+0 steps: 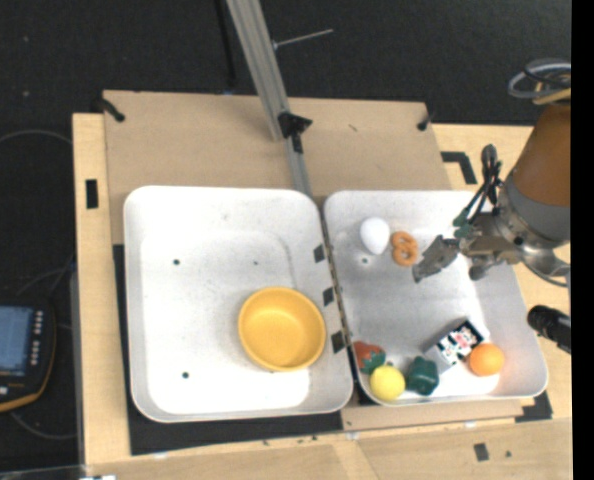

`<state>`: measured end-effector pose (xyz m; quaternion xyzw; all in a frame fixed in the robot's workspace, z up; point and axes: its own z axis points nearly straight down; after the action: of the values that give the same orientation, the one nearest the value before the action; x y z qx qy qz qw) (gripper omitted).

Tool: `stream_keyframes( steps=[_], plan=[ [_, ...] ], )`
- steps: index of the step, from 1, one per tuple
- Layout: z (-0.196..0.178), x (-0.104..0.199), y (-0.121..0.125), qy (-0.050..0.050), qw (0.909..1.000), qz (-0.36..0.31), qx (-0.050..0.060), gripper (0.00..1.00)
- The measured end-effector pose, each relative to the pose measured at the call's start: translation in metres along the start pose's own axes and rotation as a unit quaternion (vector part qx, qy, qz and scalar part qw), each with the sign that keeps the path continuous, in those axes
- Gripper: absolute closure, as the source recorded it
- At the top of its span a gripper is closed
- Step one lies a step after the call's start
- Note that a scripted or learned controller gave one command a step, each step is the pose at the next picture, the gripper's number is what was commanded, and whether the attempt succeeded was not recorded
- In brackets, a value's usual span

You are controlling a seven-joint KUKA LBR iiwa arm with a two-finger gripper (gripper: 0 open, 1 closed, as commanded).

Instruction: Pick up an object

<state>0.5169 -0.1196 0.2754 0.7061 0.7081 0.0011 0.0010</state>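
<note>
The gripper (447, 258) hangs over the right bin (397, 313), fingers spread apart and clamping nothing. Just left of it lies a small orange, lumpy pretzel-like piece (404, 248), touching a smooth white egg (375, 234). A glossy yellow bowl (281, 329) sits in the left bin (187, 268).

Two white bins on the surface: the left bin (157, 268) holds one yellow bowl (281, 328). The right bin (397, 308) holds seven small things: one white egg (375, 235), one pretzel (404, 248), one orange (486, 359), one lemon (387, 382), one dark green piece (422, 376), one red-green piece (368, 353), one black-white block (457, 341).
</note>
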Motion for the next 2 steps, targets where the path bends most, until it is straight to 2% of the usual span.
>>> stream_keyframes(
  steps=[1, 2],
  plan=[
    [0.000, 0.000, 0.000, 0.000, 1.0000, 0.001, 0.000, 0.00],
    [0.063, -0.001, -0.004, -0.001, 1.0000, 0.002, 0.004, 0.00]
  ],
)
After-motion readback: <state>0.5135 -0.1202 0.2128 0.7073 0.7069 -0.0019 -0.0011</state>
